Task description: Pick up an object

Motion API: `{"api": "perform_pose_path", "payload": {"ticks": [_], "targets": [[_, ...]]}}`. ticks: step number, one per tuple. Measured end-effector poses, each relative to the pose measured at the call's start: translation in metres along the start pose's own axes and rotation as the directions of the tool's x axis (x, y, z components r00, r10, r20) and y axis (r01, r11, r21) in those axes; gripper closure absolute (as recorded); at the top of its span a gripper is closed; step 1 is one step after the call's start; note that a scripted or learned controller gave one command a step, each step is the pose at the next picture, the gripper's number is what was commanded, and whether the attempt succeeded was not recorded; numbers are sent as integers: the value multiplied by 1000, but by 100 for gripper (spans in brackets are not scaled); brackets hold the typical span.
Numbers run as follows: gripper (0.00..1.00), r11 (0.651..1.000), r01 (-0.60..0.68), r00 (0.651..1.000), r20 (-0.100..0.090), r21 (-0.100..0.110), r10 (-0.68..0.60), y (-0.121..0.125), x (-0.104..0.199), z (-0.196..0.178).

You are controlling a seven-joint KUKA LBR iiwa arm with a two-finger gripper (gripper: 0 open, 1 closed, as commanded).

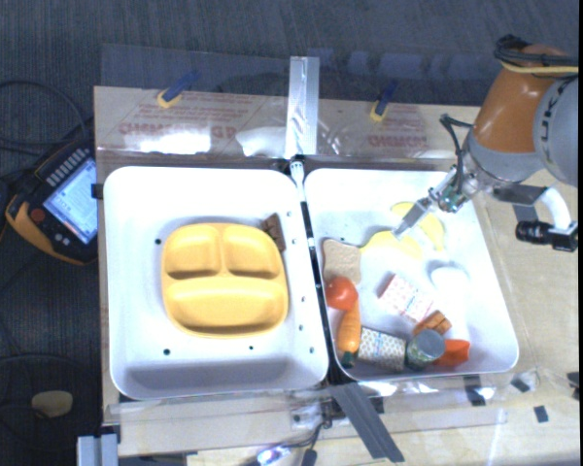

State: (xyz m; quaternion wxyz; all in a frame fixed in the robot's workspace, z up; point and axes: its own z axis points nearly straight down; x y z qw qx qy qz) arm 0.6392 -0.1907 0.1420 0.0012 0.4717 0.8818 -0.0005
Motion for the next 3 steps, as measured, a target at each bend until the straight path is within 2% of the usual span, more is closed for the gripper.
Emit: {"api": "perform_pose_path", "payload": {"ticks": [1,2,3], "targets": [[0,956,-294,956,-1,-7,294,-1,-23,53],[100,957,-292,957,7,-9,292,0,-24,43],[100,871,-492,871,0,2,492,12,-4,-55]]}}
